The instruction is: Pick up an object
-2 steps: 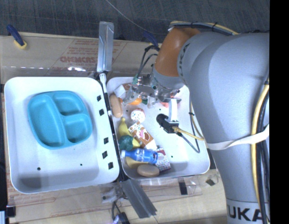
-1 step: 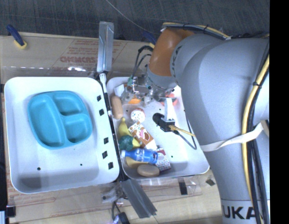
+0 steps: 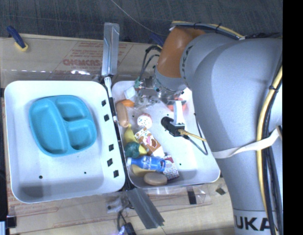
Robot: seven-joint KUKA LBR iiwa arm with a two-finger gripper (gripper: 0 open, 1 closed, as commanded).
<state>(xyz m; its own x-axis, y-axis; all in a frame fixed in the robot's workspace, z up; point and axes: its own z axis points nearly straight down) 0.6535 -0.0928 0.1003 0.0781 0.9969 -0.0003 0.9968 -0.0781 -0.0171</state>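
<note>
My gripper (image 3: 144, 96) hung low over the far end of the right-hand bin (image 3: 202, 168). The wrist hid the tips, so I could not tell whether my jaws stood apart or together. Nothing visible sat between them.

The nearest candidate was a tan sausage-shaped piece (image 3: 123, 110). It lay just beside my jaws, on the side away from my arm, close against the wall shared with the other bin (image 3: 14, 131). Its long axis ran roughly along that wall, so I judged my jaws would need to close across it, not along it. The wall might leave little room for the outer jaw.

A white ball with red spots (image 3: 144, 122) lay just beyond my jaws, towards the bin's near end and clear of the wall. I judged it the easier pick, though a round thing may roll away. Further that way lay a heap of a colourful packet (image 3: 149, 142), a blue bottle (image 3: 147, 163) and a tan oval (image 3: 155, 179), touching one another and well apart from my jaws. A blue divided plate (image 3: 63, 124) lay in the other bin.
</note>
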